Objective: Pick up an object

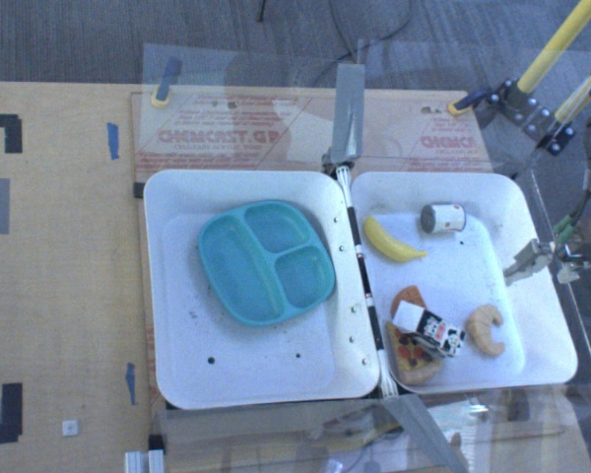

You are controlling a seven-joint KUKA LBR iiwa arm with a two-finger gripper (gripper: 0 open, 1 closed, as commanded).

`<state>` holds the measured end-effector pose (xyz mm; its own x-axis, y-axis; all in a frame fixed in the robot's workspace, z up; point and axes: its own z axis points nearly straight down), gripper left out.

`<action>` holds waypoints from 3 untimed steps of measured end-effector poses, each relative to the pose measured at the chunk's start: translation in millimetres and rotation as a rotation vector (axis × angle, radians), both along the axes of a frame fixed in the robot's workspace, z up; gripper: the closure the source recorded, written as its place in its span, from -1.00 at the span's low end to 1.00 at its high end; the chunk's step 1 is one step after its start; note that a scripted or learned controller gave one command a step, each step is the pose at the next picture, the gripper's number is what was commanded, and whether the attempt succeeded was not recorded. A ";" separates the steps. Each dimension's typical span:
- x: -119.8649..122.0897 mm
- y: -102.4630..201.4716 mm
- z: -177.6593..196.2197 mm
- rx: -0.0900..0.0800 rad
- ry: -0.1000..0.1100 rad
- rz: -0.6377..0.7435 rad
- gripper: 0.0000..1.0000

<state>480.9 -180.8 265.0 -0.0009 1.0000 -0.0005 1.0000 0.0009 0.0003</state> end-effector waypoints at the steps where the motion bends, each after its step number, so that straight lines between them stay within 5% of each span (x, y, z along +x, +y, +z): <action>1: 87.2 52.2 -88.4 0.000 0.000 0.089 -1.00; 2: 153.3 54.9 -120.0 -0.001 -0.002 -0.065 -1.00; 3: 187.0 -0.7 -178.3 -0.003 -0.005 0.023 -1.00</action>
<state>667.9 -181.4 86.7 -0.0238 0.9997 -0.0030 0.9997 0.0238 0.0050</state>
